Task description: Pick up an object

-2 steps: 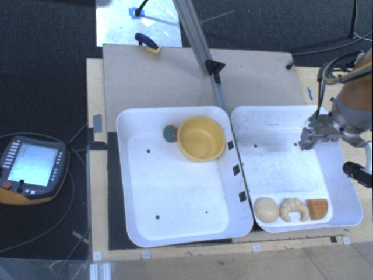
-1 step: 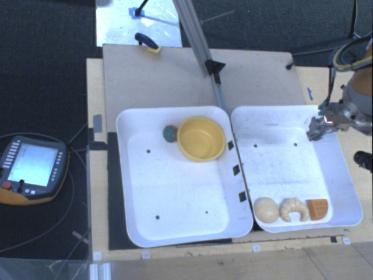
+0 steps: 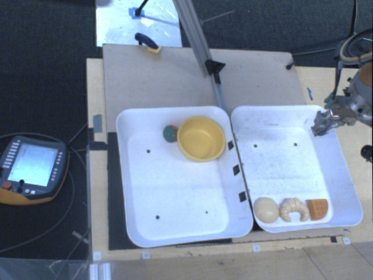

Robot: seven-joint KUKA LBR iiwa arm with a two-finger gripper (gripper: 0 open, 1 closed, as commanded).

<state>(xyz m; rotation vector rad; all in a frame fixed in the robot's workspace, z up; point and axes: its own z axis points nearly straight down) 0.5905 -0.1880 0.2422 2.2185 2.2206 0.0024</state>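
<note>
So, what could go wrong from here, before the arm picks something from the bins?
1. The egg, croissant and cracker lie packed in a row against the right bin's near wall; the fingers may find no room between them, or nudge a neighbour.
2. The small ball sits right beside the yellow bowl, so a grasp there may hit the bowl.
3. The gripper hovers over the right bin's far rim; a straight descent could strike it.

The arm (image 3: pixel 362 92) runs off the frame at three o'clock, and the bowl (image 3: pixel 201 138) covers part of a small green object (image 3: pixel 169 133).
</note>
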